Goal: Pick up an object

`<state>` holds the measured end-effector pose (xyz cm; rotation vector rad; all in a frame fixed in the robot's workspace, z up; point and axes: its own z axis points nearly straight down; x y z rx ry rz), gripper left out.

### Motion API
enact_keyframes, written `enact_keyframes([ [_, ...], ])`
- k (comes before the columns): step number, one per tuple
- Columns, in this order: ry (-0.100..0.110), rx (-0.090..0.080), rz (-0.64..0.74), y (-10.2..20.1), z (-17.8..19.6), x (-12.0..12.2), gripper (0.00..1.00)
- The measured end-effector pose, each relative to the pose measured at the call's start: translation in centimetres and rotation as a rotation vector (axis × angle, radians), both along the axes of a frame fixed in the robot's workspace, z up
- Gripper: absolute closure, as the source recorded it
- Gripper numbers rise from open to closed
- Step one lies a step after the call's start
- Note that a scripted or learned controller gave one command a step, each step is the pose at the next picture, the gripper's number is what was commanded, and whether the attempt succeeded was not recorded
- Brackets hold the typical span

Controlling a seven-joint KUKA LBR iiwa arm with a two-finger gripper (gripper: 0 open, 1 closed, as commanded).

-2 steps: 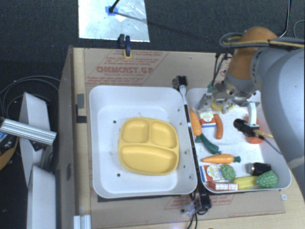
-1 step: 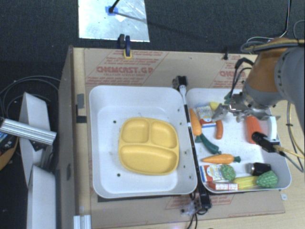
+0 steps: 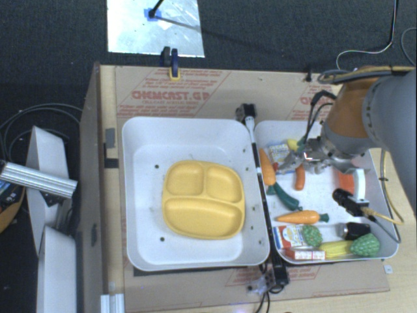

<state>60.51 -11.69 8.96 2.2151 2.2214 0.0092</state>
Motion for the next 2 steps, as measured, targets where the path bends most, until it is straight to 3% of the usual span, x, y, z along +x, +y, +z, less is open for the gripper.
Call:
enact_keyframes([
  [1, -0.008, -0.004, 0.003, -0.1, 1.2, 0.2, 1.00],
  [2, 0.004, 0.000, 0.001, 6.9, 9.6, -5.4, 1.00],
])
